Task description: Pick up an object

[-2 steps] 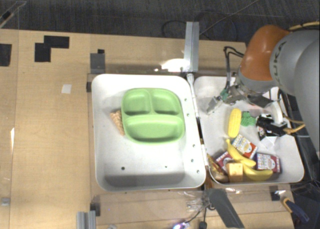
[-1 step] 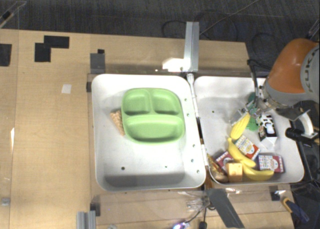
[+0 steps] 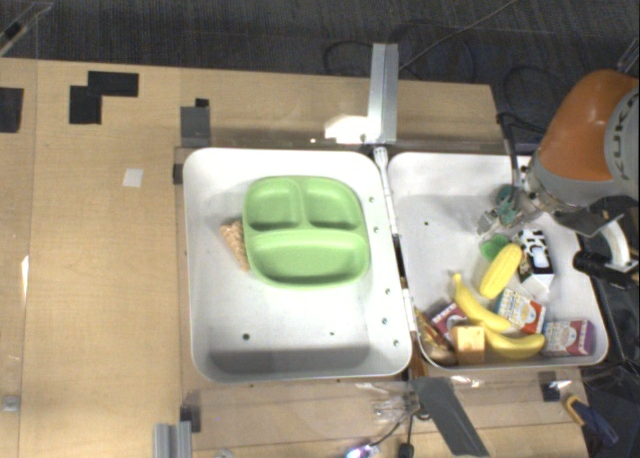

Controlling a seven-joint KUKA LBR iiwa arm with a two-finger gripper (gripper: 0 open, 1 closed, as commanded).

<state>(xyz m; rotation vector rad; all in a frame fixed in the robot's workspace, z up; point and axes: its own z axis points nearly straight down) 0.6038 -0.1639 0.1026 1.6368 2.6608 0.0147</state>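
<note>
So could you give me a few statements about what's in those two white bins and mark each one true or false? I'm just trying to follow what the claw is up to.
1. The green divided plate lies in the left bin. True.
2. The banana lies in the left bin. False: it lies in the right bin, near its front.
3. The claw is over the right bin. True; it sits just above the ear of corn.
4. The corn rests on the green plate. False: it is in the right bin among the other items.
5. Something tan peeks out from under the plate's left edge. True.
</note>
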